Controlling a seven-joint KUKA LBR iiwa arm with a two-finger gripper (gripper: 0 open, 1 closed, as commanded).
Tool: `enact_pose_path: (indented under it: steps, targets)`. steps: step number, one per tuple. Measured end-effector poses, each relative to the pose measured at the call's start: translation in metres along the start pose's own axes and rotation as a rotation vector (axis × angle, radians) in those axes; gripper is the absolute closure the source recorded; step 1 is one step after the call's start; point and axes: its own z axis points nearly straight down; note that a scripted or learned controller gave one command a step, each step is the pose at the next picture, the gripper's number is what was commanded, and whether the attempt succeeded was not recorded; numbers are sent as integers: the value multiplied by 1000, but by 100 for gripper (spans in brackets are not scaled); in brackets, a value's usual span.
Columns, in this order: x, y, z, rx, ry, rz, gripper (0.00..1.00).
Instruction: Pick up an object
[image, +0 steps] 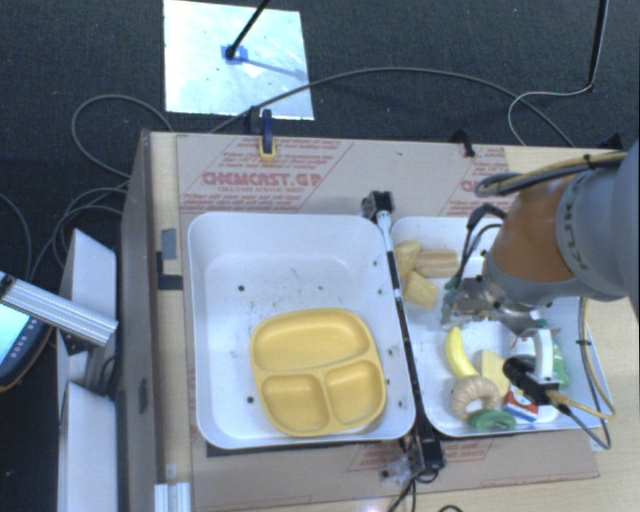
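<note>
Lying nearest in the left bin is a yellow divided tray. Sitting in the right bin are a green ring, a beige ring, a banana and pale blocks. Hovering above the banana is the pincer; I cannot tell its state. Showing farther back on the counter is red "CHEMCAST GP" lettering.
</note>
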Motion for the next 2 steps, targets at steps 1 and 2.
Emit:
enact_pose_path:
  steps: [1, 2]
  targets:
    - [0, 0, 0, 0, 0, -1, 0]
    - [-1, -40, 11, 2, 0, 0, 0]
